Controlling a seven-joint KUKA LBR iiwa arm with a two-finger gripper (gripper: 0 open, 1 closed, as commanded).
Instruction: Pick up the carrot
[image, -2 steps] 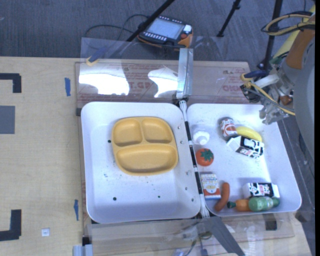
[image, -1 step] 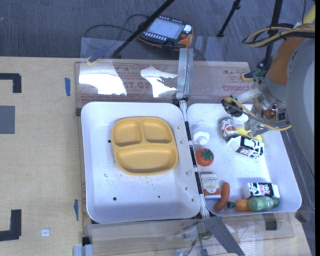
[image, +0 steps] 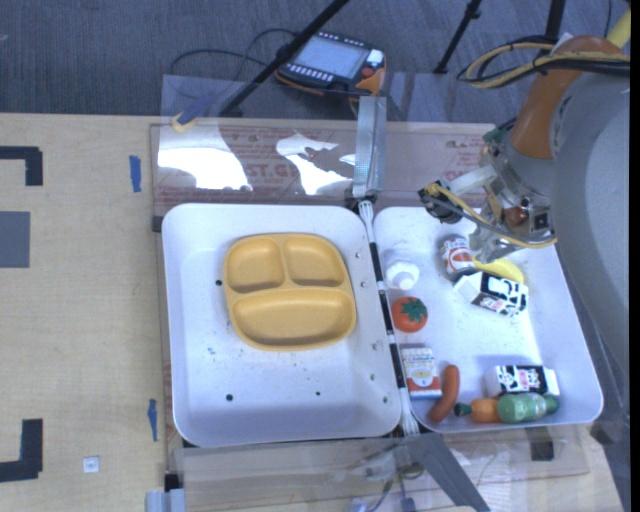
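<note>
The grey arm's two-finger gripper (image: 492, 238) hangs at the far end of the right-hand shallow white bin (image: 580, 345), its jaws' state impossible to tell, so the approach step remains: it must cross to the small orange carrot (image: 483, 409) by the bin's near wall.

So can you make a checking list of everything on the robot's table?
Surface: two white bins, left bin, right bin.
Job's things: carrot at right bin's near edge, between sausage and green bottle.
Clutter: yellow divided plate in left bin; tomato, banana, can, cartons.
Grippers: gripper above can, fingers unclear.
Cables: yellow-black cables on arm.
Surroundings: pendant behind bins.
</note>
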